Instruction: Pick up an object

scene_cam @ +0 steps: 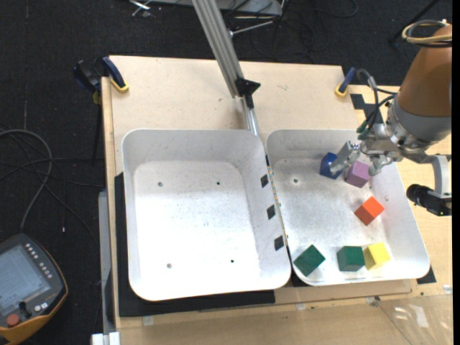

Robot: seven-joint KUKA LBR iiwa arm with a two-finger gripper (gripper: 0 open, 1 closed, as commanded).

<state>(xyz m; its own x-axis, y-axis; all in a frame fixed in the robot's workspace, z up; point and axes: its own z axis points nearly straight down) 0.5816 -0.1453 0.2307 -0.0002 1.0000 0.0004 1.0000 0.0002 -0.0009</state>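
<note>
Your gripper [361,157] sits low over the far part of the right bin [402,261], just beside a purple block [356,174] and a blue block [330,165]; whether it is open or holds either block you cannot tell. An orange cube [369,210] lies nearer. A dark green cube [310,259], green cube [350,258] and yellow cube [376,255] line the near wall, probably awkward to grasp there.
</note>
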